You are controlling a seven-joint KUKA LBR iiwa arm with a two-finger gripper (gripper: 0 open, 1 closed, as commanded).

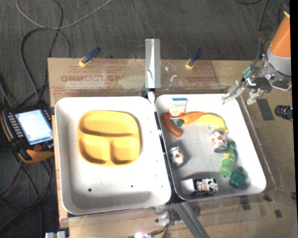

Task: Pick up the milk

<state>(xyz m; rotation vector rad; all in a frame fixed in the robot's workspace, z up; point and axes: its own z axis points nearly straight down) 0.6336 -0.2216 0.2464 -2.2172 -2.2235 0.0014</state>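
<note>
The milk [205,185] is a small carton with a black-and-white cow pattern. It lies on its side near the front wall of the right bin [255,145]. My gripper [239,96] hangs above the right bin's far right corner, well away from the milk. It is open, with nothing between its fingers.
The right bin also holds a white carton [178,106], a sausage [171,124], a carrot [192,117], a banana [215,120], two small cans [175,156] [218,141], a green bottle [228,160] and a teal block [237,178] beside the milk. A yellow divided tray [110,137] lies in the left bin [67,158].
</note>
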